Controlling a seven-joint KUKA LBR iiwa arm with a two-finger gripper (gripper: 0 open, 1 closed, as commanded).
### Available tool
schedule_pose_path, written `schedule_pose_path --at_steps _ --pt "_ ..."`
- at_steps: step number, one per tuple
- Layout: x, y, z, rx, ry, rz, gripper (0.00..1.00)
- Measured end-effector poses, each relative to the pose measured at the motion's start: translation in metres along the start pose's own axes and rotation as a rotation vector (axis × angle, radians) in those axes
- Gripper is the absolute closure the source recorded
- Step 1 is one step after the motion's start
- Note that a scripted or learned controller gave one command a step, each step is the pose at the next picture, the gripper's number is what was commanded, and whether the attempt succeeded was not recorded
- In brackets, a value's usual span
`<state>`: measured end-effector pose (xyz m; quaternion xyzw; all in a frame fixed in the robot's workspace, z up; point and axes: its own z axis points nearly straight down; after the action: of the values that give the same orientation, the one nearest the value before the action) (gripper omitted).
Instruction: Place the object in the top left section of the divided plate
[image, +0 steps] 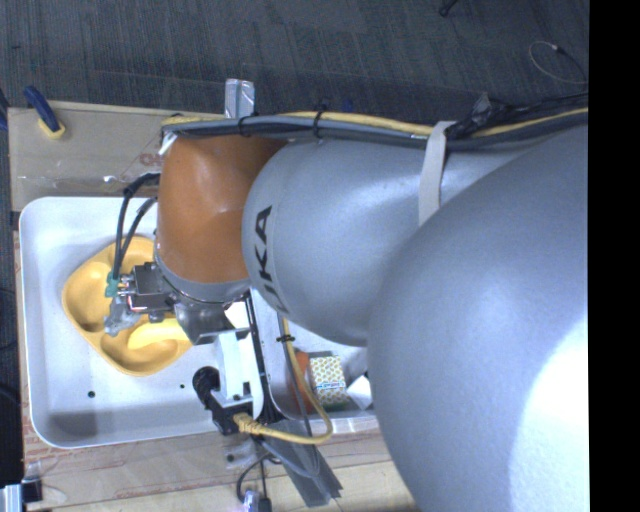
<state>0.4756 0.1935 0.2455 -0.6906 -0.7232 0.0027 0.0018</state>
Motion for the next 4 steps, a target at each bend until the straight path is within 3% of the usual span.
schedule_pose_path --at_steps 1,2,3,4 --pt "-0.014 -0.001 0.056 0.000 -0.001 -0.064 0.00" --pt "-0.044 0.098 -0.007 -0.005 0.000 -0.204 0.00" --pt "-0.043 0.021 0.113 -0.029 0.001 -0.120 0.00" --pt "-0.090 0.087 0.031 -0.004 0.001 -0.074 0.00"
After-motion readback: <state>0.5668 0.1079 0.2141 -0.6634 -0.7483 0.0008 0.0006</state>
